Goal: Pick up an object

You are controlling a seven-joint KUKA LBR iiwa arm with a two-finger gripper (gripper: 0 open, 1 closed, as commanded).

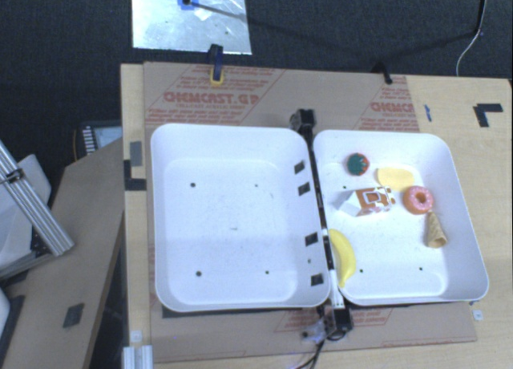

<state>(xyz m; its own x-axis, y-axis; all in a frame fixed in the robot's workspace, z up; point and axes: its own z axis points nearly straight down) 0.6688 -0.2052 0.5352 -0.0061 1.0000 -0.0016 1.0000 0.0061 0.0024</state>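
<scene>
Six small items all sit in the right bin (457,191), banana (343,257) lying long-axis along its left wall nearest the divider, carton (370,200) mid-cluster, so any reach from the right crosses the donut (418,199) first; claw state can't tell.

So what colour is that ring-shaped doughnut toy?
Pink, with a hole in the middle; the doughnut shows in the camera view.

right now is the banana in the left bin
No, the banana lies in the right bin, against its left wall.
</scene>
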